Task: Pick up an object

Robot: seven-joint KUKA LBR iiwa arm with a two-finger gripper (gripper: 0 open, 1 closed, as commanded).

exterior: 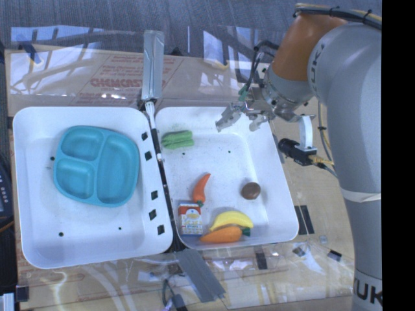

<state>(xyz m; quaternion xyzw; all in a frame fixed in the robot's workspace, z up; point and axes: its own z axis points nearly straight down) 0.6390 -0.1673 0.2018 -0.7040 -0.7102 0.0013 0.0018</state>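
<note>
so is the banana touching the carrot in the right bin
Touching. The camera view shows the banana lying against the top of the carrot, with no white bin floor between them.

I counted two white bins point(26, 173) — one blue divided plate point(97, 165), one green pod point(177, 139), one red pepper point(201, 187), one brown ball point(251, 190), one banana point(231, 220), one carrot point(221, 236), one small carton point(190, 218).

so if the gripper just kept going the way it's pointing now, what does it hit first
The gripper hangs over the far edge of the right bin, fingers aimed down and slightly left. Going straight on, it would likely meet bare bin floor first, short of the green object. Depth is hard to judge from this one view.
</note>
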